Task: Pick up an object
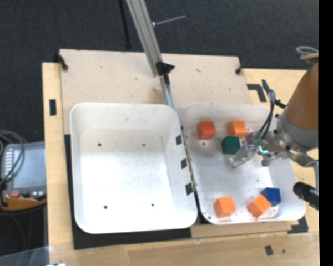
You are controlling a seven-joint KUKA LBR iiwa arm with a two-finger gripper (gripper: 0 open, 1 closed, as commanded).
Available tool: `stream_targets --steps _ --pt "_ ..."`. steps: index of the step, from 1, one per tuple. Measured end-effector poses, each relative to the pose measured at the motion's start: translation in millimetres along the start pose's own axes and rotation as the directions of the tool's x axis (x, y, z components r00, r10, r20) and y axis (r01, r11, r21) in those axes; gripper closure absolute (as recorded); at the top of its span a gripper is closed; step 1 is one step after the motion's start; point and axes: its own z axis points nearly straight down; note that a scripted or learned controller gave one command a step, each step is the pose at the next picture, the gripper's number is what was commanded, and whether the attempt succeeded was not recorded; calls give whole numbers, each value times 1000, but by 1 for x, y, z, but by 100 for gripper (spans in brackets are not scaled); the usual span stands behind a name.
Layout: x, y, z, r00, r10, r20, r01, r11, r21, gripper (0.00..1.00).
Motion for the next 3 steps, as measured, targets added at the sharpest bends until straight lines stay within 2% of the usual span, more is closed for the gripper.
stream_targets --steps 1,2,3 --pt "0 1 -2 1000 3 1 -3 1000 -6 0" --pt "-3 7 58 1000 6 3 -6 1000 1 0" --pt "-12 4 103 1000 6 4 -6 1000 1 0"
